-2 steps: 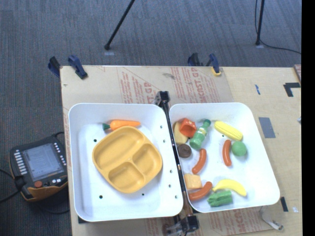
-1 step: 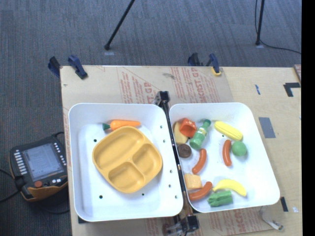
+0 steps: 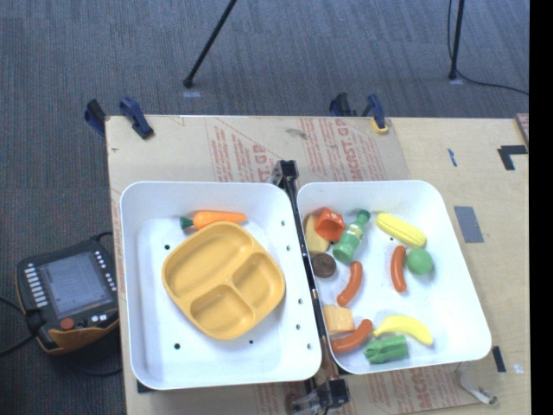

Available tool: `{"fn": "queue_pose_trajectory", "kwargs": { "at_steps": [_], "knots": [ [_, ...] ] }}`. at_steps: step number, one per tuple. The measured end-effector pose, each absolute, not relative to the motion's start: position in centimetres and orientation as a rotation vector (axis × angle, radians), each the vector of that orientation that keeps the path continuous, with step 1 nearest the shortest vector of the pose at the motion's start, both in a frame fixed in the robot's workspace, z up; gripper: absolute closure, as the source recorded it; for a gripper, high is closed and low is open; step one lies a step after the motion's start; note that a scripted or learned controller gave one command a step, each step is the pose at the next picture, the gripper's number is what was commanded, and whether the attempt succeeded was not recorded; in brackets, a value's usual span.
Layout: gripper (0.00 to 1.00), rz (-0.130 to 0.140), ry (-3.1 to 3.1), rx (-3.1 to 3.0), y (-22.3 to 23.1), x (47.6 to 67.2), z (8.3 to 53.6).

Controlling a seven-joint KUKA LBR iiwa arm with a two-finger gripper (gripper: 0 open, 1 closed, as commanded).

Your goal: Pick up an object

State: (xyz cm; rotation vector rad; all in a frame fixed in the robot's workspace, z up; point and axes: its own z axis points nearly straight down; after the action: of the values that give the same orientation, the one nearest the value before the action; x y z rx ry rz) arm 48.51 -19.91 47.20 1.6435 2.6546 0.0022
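Note:
The right bin point(image 3: 449, 232) holds several toy foods: a corn cob point(image 3: 402, 230), a green ball point(image 3: 420, 261), a green bottle point(image 3: 350, 239), a red pepper piece point(image 3: 328, 224), a brown disc point(image 3: 324, 266), sausages point(image 3: 350, 284) point(image 3: 397, 269) point(image 3: 350, 337), a banana point(image 3: 404, 327), a cheese-coloured block point(image 3: 338, 319) and a green leafy piece point(image 3: 385, 349). The left bin point(image 3: 143, 232) carries a yellow divided plate point(image 3: 224, 279) with a carrot point(image 3: 216, 219) lying behind it.
Blue clamps point(image 3: 136, 115) point(image 3: 373, 109) grip the back edge of the wooden bench point(image 3: 346, 145). A teach pendant point(image 3: 67, 292) lies on the carpet at the left. Tripod legs point(image 3: 212, 37) stand on the floor behind.

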Motion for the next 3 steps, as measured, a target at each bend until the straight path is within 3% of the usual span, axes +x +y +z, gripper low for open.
{"fn": "queue_pose_trajectory", "kwargs": {
  "at_steps": [3],
  "knots": [
    [1.00,0.004,2.660,1.617,-19.8,48.9,50.2]
  ]
}}
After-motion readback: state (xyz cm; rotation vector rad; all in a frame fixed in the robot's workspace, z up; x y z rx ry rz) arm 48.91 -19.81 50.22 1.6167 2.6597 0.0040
